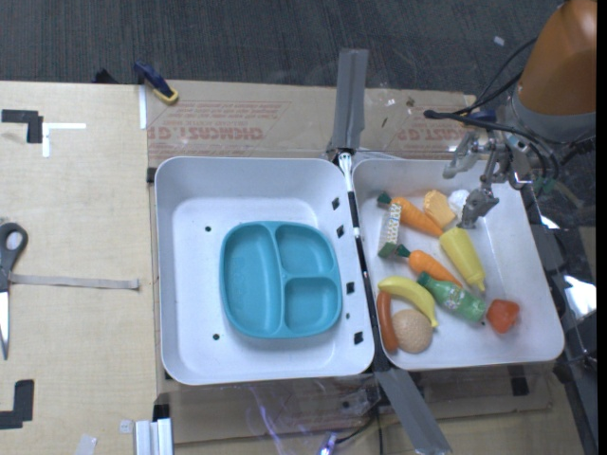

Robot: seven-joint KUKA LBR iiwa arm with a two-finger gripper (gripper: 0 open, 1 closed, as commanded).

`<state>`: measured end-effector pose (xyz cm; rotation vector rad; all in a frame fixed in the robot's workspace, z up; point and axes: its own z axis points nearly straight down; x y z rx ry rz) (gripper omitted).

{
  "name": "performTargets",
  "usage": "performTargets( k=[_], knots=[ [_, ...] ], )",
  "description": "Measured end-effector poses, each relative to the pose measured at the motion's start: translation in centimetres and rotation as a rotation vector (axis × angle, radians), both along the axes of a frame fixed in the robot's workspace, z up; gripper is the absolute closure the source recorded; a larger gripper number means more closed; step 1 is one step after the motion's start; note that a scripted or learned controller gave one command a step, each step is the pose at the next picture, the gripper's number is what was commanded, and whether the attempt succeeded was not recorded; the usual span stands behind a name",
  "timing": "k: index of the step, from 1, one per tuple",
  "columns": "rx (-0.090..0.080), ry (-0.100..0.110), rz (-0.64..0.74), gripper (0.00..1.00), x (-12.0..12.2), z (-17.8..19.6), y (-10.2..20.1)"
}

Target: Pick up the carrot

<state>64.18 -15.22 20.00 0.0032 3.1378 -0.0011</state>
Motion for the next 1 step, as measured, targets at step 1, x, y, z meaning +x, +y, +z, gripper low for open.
performTargets(
  k=[1],
  knots=[
    [0.001, 0.001, -0.307, 0.00, 0.72, -10.39, 3.14]
  ],
)
